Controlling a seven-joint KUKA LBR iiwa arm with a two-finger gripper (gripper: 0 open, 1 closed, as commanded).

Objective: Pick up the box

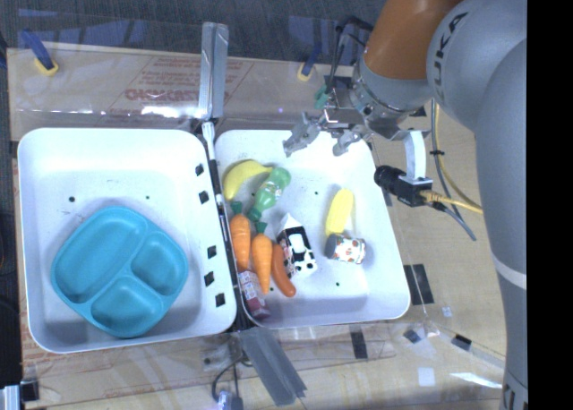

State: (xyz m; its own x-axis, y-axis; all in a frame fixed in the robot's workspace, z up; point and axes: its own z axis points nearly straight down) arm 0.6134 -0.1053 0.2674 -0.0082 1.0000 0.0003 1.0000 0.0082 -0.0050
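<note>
Box (297,251): black-and-white carton, right bin (380,296), touching carrots (261,259). Claw (324,140): spread, holding nothing, well apart above. Risk: fingers snagging a carrot, carton slipping.

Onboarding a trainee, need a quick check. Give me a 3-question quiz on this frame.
1. True or false: the grey two-finger gripper hangs open over the far end of the right shallow white bin, with nothing between its fingers.
2. The small black-and-white box lies in: A) the left bin, B) the right bin, C) on the bench.
3. Which items lie directly to the camera view's left of that box?

Key: 1 true; 2 B; 3 the two orange carrots.
</note>
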